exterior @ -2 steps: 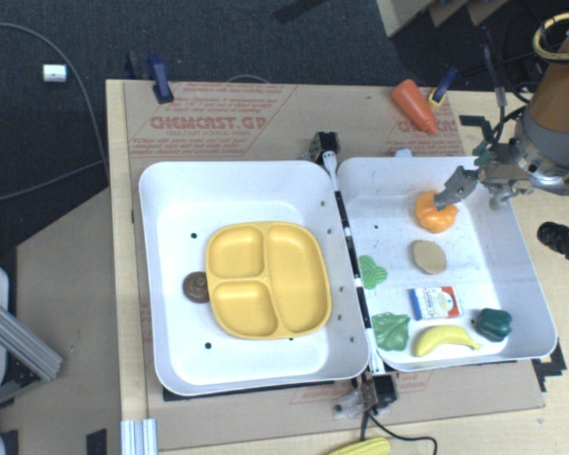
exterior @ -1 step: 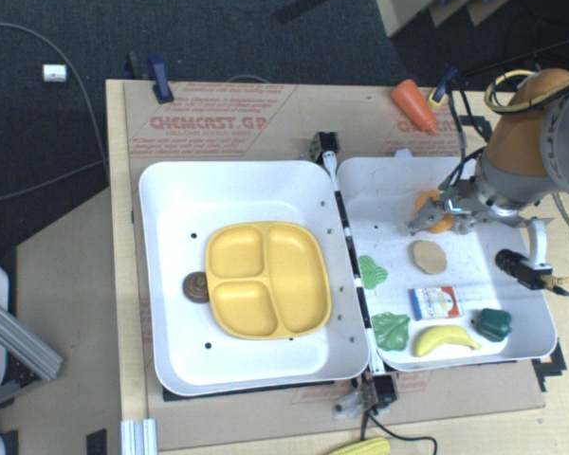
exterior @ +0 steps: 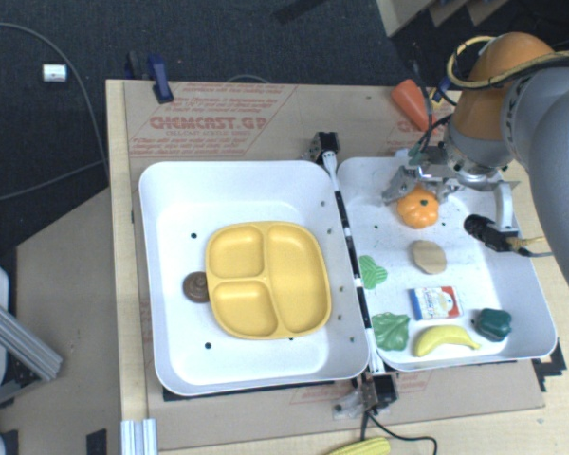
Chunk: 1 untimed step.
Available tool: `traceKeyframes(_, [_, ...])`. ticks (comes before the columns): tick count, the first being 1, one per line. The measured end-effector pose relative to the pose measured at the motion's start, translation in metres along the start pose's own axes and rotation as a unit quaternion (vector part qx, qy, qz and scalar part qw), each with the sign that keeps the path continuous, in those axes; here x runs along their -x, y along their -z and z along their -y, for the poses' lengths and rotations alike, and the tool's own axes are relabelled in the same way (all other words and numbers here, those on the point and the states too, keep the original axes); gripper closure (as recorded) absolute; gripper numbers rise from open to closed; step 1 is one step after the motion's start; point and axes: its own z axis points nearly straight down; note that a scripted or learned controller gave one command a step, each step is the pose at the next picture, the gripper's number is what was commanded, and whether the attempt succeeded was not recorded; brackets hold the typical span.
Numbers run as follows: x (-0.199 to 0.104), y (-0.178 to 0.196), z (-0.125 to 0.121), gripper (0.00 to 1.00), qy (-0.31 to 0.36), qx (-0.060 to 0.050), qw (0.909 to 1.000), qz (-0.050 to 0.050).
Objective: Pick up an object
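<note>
One small orange fruit (exterior: pixel 418 209) lies directly under the gripper (exterior: pixel 419 184) in the right bin (exterior: pixel 522 282), whose open-or-closed state I cannot tell.

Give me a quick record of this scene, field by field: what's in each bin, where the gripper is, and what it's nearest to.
left bin: yellow divided plate, brown round object at the plate's left edge
right bin: orange fruit, tan oval object, two green leafy pieces, small white-and-blue packet, banana, dark green object
gripper: over the right bin's far end
nearest item: orange fruit, directly at the gripper
grasp: cannot tell
</note>
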Motion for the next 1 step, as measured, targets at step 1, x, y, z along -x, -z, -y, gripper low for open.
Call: traceKeyframes(1, [0.0005, 0.0104, -0.0004, 1.00, 0.000, 0.001, 1.0000, 0.001])
